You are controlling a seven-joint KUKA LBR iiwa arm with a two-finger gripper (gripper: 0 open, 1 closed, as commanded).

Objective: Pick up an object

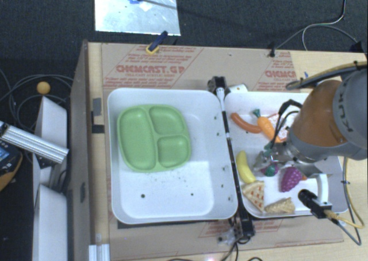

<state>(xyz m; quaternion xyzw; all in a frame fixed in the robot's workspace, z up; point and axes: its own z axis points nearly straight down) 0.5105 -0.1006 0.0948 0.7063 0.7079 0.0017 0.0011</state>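
A: Gripper (269, 161) position, please. We need it on record.

B: We find it low in the right bin (244, 102), with the banana (245, 168) just to its left and the purple grapes (291, 177) just to its right. The arm (325, 119) covers the wrist from above. Whether the claw is released or clenched we cannot tell.

A: Contents of that bin?

B: Carrot (267, 127) and an orange-red pepper (245, 122) at the far end; two sandwich wedges (255, 194) along the near edge. The left bin (167, 208) carries a green divided plate (154, 137).

A: Handling assessment?

B: We judge these to be toy food: light, stiff, smooth-skinned and liable to slip. The banana lies closest. We would take it across its narrow middle, not along the curve, where it may roll out. The grapes look bumpy and may offer better purchase.

A: Risk?

B: Items sit crowded; neighbours could be nudged aside.
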